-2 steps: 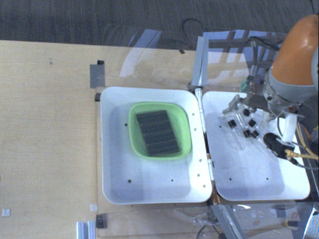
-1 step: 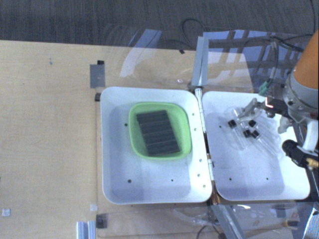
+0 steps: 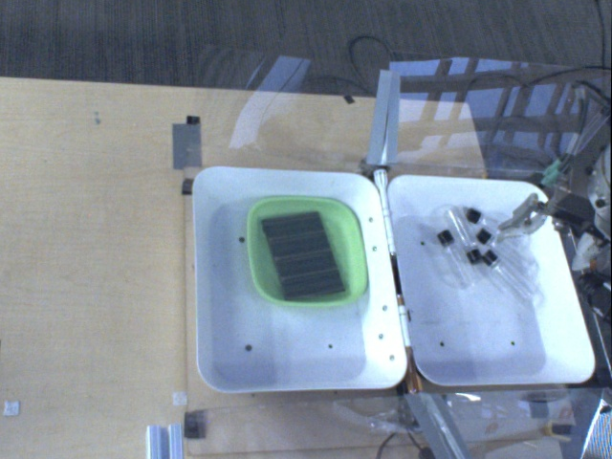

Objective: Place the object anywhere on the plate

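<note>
Tool (image 3: 524,220) reaches in low over right bin (image 3: 497,352).

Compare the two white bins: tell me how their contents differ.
The left bin holds one green plate bearing a dark ribbed slab; the right bin holds scattered small black pieces with clear tubes. The gripper reaches over the right bin, not the left. Both are shallow, white and round-cornered.
</note>
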Controlling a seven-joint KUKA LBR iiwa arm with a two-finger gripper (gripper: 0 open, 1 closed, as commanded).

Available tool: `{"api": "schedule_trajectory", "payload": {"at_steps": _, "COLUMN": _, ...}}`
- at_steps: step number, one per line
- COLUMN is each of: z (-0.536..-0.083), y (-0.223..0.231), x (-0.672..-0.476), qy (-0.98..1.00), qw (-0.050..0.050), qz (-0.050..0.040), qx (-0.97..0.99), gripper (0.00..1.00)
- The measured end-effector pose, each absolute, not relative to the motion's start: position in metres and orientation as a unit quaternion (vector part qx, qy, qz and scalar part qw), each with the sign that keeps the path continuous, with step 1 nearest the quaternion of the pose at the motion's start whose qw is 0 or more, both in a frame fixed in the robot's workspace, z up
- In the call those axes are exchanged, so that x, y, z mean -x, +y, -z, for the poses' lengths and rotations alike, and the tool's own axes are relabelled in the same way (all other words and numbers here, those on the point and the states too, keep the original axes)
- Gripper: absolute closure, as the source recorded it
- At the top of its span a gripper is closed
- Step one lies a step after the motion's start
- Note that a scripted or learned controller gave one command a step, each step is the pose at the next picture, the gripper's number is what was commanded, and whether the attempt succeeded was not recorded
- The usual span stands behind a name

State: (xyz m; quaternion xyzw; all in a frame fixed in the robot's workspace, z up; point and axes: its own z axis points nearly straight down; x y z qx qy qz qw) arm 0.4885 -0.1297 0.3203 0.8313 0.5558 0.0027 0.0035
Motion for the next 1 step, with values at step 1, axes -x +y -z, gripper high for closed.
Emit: {"api": "schedule_trajectory", "payload": {"at_steps": 1, "z": -0.3407, "y": -0.1873, "x": -0.4890, "qy": 0.497, "qw": 0.005, "qz": -0.0032, "qx": -0.867, "gripper": 0.00}}
